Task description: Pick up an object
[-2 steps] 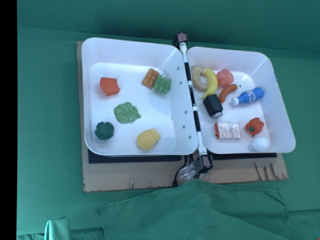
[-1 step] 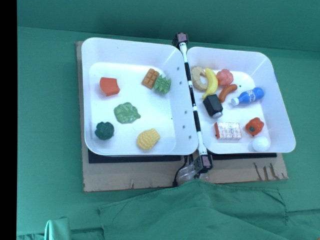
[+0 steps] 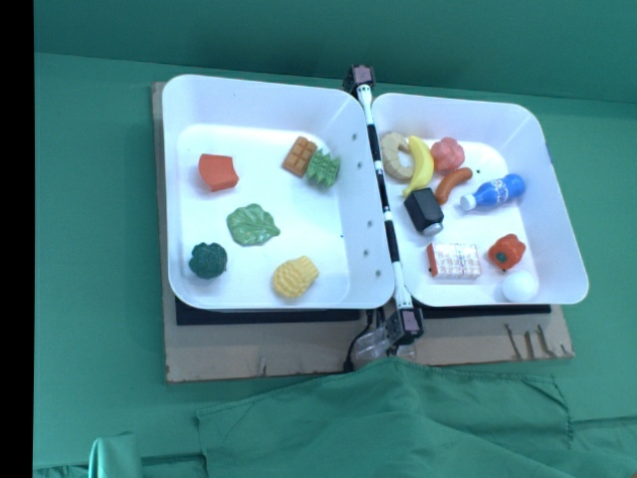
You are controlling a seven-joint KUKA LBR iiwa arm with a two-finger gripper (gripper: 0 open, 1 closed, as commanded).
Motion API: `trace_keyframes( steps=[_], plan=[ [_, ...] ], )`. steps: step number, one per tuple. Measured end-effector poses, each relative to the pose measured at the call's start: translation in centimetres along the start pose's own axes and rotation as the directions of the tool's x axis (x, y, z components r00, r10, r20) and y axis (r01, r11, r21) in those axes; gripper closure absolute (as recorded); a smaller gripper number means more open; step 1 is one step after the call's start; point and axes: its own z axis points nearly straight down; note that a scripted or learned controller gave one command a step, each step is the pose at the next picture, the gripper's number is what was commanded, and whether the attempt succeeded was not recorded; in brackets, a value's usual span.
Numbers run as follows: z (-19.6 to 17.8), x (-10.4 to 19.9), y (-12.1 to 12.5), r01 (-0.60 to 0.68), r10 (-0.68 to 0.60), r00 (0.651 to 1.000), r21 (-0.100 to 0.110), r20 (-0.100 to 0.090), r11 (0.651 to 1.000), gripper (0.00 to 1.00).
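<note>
- Objects for picking lie in both bins, none lifted: every piece rests flat on a bin floor, so I judge the pick not yet begun and the whole task left to do. The state of my claw I cannot tell.
- Right bin (image 3: 557,217), crowded: a curved yellow banana (image 3: 419,163) lies touching a pale ring-shaped bagel (image 3: 396,153); just beside them are a knobbly pink piece (image 3: 447,152) and a smooth orange-red sausage (image 3: 453,182). A blue bottle (image 3: 493,191) with a white cap lies on its side. A black boxy can (image 3: 423,210) lies near the divider.
- Same bin, front: a flat red-and-white carton (image 3: 454,260), a glossy red pepper (image 3: 506,253) and a smooth white egg (image 3: 520,286), this last in the corner.
- Left bin (image 3: 259,103), sparse and well spaced: a red wedge (image 3: 217,171), a waffled orange block (image 3: 299,155) touching a ribbed green piece (image 3: 322,167), a crinkled lettuce leaf (image 3: 252,224), a bumpy dark broccoli (image 3: 207,260) and a kernelled yellow corn cob (image 3: 295,277).
- All pieces look like hard moulded plastic toys; both bins are glossy, white, shallow, round-cornered.
- Surround: cardboard sheet (image 3: 299,361) under the bins, green cloth (image 3: 90,217) over the bench.
</note>
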Motion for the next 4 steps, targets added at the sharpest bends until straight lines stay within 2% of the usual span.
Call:
trace_keyframes(
  steps=[1, 2, 3, 4],
  plan=[
    [-1.4, 0.0, 0.0, 0.000, 0.000, 1.000, 0.000, 0.000, 1.000, 0.00],
    [-2.7, -0.1, 0.0, -0.003, 0.003, 1.000, -0.005, 0.005, 1.000, 1.00],
    [-2.6, -0.1, 0.0, -0.003, 0.003, 1.000, -0.003, 0.004, 1.000, 0.00],
    [-1.5, -0.1, 0.0, -0.002, 0.002, 1.000, 0.006, -0.002, 1.000, 0.00]
  ],
)
